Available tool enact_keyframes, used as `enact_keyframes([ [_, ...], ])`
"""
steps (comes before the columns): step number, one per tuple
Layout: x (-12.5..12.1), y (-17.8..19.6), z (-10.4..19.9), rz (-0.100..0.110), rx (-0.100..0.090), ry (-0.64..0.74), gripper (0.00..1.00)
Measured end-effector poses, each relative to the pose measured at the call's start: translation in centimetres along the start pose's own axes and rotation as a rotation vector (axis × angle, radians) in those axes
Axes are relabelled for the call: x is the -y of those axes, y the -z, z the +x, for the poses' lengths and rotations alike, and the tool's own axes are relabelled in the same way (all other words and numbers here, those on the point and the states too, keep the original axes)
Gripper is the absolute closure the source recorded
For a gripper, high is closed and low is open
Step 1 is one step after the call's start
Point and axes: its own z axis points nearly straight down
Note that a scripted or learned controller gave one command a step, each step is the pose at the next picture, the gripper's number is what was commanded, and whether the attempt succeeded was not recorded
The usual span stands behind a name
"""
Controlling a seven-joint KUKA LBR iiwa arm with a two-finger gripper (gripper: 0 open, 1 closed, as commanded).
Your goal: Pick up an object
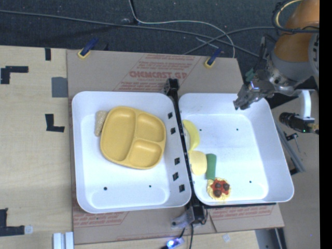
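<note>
Yellow plate (133, 137), green block (211, 166) (white bins (124, 195)).

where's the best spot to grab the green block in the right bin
Probably across the short sides of the green block, mid-length, coming straight down. It lies flat, long axis running up-down in the view. A yellow piece touches its left side, so that finger has little room; the right side faces bare bin floor. The hand is near the bin's far rim.

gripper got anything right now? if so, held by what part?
Nothing held. The gripper hangs over the right bin's far rim, apart from the toy food along that bin's left side; nothing sits between its fingers.
</note>
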Motion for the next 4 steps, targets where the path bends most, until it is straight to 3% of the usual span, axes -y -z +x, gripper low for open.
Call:
enact_keyframes([
  [1,-0.7,0.5,5.7,-0.001,0.0,0.001,1.0],
  [2,-0.2,-0.8,11.3,0.002,0.0,0.0,1.0],
  [4,-1.8,-3.6,21.4,0.001,0.001,0.0,1.0],
])
